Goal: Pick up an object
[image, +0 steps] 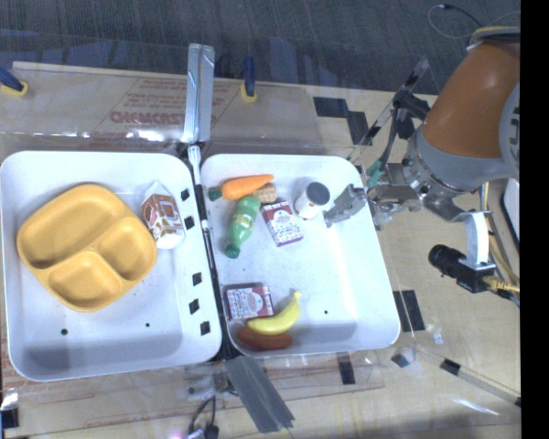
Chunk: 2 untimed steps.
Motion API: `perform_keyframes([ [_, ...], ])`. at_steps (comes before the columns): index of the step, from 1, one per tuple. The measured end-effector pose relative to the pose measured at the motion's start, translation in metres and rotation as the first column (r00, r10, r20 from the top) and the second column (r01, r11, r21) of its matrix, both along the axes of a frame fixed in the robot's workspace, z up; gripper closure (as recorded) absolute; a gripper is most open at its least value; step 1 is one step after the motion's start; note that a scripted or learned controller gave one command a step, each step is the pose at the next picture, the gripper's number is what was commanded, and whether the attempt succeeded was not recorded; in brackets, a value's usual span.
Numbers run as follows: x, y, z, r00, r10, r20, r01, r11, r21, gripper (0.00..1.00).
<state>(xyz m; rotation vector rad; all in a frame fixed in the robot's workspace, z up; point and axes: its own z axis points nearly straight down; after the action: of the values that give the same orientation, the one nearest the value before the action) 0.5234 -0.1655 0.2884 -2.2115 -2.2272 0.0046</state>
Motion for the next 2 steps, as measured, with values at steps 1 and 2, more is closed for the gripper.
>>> perform_keyframes([
  [1,-0.017,-0.046,0.046,0.959,0.283,0.005,-0.283,0.959,-0.002,0.0],
  [2,-0.047,-0.046,0.03,1.0,0.031,-0.001,-0.031,1.0,0.001,0.0],
])
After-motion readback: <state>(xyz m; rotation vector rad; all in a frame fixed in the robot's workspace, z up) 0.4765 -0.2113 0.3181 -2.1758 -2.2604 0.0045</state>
